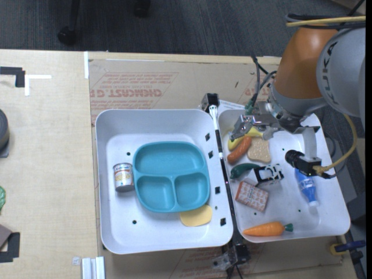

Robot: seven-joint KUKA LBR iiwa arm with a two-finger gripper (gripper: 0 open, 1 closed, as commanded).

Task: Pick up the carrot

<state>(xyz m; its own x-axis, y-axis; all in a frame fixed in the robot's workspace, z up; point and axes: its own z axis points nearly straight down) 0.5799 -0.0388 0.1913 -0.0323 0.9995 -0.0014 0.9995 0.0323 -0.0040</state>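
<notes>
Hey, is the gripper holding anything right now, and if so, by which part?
It cannot be told. The gripper sits low over the far end of the right bin, near an orange item; the carrot lies untouched at the near edge.

Tray (pixel 172 176) in L bin (pixel 110 214); carrot (pixel 264 229) front of R bin (pixel 334 211).

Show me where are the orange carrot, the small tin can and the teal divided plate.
orange carrot (pixel 264 229): camera view, middle of body.
small tin can (pixel 123 177): camera view, its side.
teal divided plate (pixel 170 157): camera view, large compartment.
</notes>
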